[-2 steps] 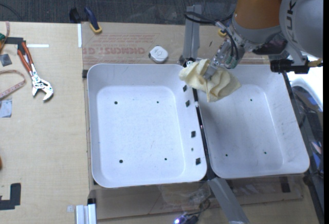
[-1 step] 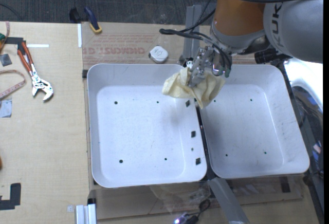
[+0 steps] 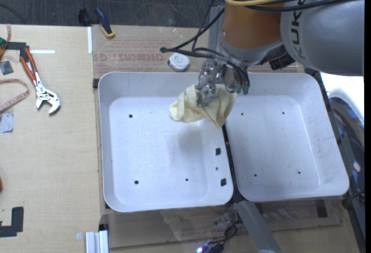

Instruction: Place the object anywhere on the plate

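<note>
**One cloth, two bins, cloth pinched**

From my end I count two white bins: left bin [image 3: 116,147], right bin [image 3: 284,147]. One gripper [image 3: 206,94], fingers clamped on the one yellowish cloth [image 3: 197,109], which hangs upper-centre over the left bin's right side.

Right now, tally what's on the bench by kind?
Shallow white plastic bins: 2 (left, right)
Crumpled pale yellow cloth: 1, bunched under the gripper
Orange-handled metal pliers: 1
Small round white tag: 1
Total: 5
</note>
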`<state>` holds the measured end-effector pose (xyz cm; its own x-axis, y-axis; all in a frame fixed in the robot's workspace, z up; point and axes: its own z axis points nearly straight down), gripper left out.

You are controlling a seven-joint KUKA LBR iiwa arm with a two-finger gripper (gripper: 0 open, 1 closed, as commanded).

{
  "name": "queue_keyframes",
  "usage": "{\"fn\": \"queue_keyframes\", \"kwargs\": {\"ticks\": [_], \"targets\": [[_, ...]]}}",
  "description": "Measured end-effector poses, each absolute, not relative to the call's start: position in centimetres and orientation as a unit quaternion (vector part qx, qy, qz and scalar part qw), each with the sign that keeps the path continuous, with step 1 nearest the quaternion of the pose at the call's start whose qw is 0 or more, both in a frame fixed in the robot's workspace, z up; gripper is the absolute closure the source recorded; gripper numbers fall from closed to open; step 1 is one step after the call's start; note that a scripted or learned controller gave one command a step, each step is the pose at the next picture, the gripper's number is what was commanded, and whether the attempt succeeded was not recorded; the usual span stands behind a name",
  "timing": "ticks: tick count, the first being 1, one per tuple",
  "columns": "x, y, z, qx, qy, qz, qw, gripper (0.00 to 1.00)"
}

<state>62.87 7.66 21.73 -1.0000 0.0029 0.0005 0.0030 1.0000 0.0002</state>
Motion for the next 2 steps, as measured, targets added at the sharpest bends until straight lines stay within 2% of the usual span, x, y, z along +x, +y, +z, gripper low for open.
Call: {"fn": "queue_keyframes", "kwargs": {"ticks": [1,2], "targets": [[62.06,12.43,22.93,0.0,-1.0,-0.0005,-0.002,1.0],[62.08,12.41,22.96,0.0,-1.0,-0.0005,-0.002,0.0]]}}
